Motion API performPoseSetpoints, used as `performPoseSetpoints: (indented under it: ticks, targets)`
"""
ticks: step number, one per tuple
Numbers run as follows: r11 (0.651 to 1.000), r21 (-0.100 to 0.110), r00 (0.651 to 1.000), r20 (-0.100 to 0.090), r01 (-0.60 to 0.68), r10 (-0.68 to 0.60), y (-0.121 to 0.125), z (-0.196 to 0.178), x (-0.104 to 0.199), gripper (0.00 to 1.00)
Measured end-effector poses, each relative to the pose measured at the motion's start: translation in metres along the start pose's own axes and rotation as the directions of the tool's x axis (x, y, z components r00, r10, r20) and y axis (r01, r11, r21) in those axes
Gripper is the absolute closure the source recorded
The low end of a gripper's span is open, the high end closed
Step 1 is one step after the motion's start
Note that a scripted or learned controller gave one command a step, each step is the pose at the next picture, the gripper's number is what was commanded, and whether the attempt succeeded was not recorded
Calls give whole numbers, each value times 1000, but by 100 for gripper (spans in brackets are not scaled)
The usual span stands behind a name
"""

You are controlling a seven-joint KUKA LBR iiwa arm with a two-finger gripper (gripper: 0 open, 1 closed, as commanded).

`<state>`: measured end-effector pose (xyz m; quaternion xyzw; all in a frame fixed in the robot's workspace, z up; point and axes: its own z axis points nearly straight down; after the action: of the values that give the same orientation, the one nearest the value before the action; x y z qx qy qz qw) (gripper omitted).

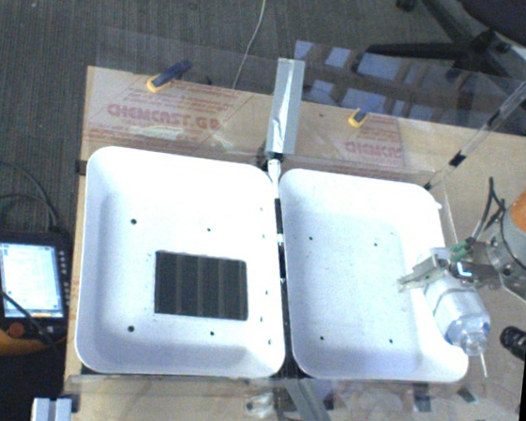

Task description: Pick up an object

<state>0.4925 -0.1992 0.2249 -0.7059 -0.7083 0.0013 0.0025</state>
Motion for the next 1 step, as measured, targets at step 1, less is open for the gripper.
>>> performPoseSetpoints:
  ticks: [1]
  targets:
    - [986,0,986,2,-169,169,-6,-31,-24,0]
